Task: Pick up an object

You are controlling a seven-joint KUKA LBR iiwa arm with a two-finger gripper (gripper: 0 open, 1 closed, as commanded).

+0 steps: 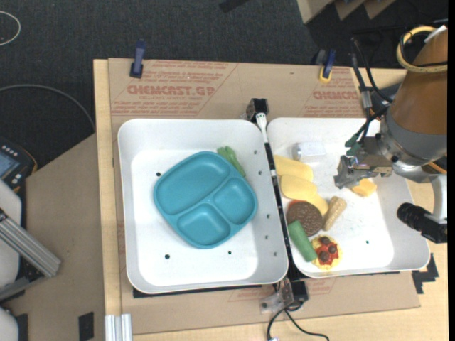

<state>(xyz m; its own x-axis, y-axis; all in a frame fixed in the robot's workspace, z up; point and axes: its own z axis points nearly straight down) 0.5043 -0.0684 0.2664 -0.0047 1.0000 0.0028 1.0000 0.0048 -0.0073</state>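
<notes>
- White moulded plastic, glossy, rounded corners: left bin [142, 155] and right bin [398, 254], side by side, rims touching along the centre seam. Both sit on a tan board [213, 84] printed with red lettering.
- Left bin holds a teal sectioned plate [205, 199], smooth, three compartments, rounded outline, lying flat. A green ridged piece [231, 159] pokes out at its upper right edge.
- Right bin holds toy food, matte plastic look: two pale yellow wedge slabs [297, 178] overlapping near the seam, a dark brown round patty [305, 217] with grainy texture, a tan stubby roll [333, 212] touching the patty's right side, a green elongated vegetable [299, 239] below the patty, and a yellow piece with red dots [325, 251] at the bottom.
- A translucent pale block [308, 150] sits near the bin's top wall.
- Gripper [353, 175] is low in the right bin, dark metal fingers pointing down-left. Can't tell whether they're apart or closed.
- A small yellow chunk [365, 187] lies just beside the fingertips, lower right of them; not visibly between them.
- Arm wrist [419, 105]: orange band over grey housing, entering from the right.
</notes>
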